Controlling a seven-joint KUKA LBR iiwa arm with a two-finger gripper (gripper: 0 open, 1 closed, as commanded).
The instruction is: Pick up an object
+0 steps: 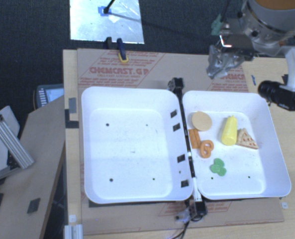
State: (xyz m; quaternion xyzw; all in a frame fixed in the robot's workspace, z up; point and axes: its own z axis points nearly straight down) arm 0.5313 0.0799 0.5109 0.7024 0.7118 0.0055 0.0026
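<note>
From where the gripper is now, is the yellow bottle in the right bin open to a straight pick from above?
Probably yes. The gripper hangs above the right bin's far rim, nothing covers the yellow bottle, though the cracker wedge touches its right side.

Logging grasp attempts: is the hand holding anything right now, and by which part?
Nothing is held. The hand hangs above the bench behind the right bin, with no item between its fingers.

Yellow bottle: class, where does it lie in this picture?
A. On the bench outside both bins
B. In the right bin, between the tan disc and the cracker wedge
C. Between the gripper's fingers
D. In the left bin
B: the yellow bottle lies in the right bin, with the tan disc to its left and the cracker wedge to its right, while the gripper hangs above the bin's far edge.
</note>
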